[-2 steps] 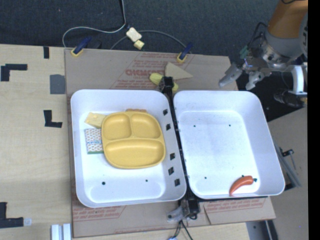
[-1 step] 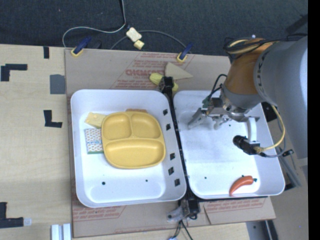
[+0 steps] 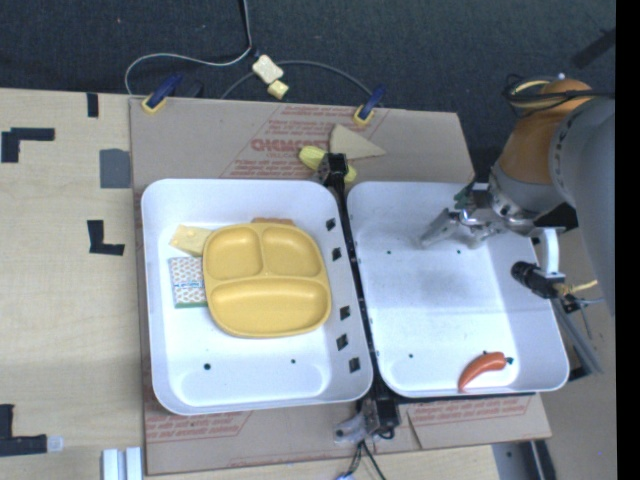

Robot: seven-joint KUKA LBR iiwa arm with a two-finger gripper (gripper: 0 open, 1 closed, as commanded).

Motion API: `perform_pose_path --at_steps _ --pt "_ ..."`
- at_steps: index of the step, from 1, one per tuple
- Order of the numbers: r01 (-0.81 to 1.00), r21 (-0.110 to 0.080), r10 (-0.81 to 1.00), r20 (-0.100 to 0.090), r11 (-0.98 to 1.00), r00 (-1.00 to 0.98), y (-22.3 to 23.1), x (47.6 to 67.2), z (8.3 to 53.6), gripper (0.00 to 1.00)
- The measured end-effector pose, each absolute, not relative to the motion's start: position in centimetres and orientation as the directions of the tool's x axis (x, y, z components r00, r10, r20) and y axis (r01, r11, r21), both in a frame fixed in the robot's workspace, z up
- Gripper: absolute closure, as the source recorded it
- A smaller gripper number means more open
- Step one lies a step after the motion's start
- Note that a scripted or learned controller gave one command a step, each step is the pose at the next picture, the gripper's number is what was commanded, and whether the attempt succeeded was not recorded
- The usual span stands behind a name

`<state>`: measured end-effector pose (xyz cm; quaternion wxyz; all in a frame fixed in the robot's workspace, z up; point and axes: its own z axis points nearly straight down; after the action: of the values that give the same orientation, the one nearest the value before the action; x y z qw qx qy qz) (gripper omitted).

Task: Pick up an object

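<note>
An orange chili pepper (image 3: 484,368) lies on the floor of the right bin (image 3: 430,298), down in its near right corner, close to the rim, with its green stem end pointing toward the right wall. The gripper (image 3: 452,230) hangs well apart from it, over the far part of the same bin; its two fingers are spread wide, one slanting toward the bin's middle and the other nearer the wrist, and there is nothing between them. Behind the gripper the arm (image 3: 545,158) comes in from the right, its orange band just above the grey wrist. The left bin (image 3: 165,368) sits touching the right one along a shared middle edge with black clips. In it lies a yellow divided plate (image 3: 268,278), with a pale yellow flat piece (image 3: 187,238) and a small patterned sponge (image 3: 186,280) tucked against its left edge, partly beneath it. Both bins rest on a sheet of cardboard (image 3: 280,138) clamped at its far edge by two blue-and-yellow clamps (image 3: 160,96), on a light wooden bench (image 3: 60,298).
</note>
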<state>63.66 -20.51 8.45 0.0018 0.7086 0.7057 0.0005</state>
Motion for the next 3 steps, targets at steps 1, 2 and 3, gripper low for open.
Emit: perform_pose_path --at_steps 1,2,3 --pt "1.0 0.004 1.0 -0.003 0.005 -0.005 -13.9 63.8 8.7 0.0" --pt "1.0 0.005 1.0 -0.004 0.002 -0.002 -11.8 63.2 8.7 0.0" --pt "1.0 0.004 1.0 -0.003 0.003 -0.003 -10.0 63.5 8.6 0.0"
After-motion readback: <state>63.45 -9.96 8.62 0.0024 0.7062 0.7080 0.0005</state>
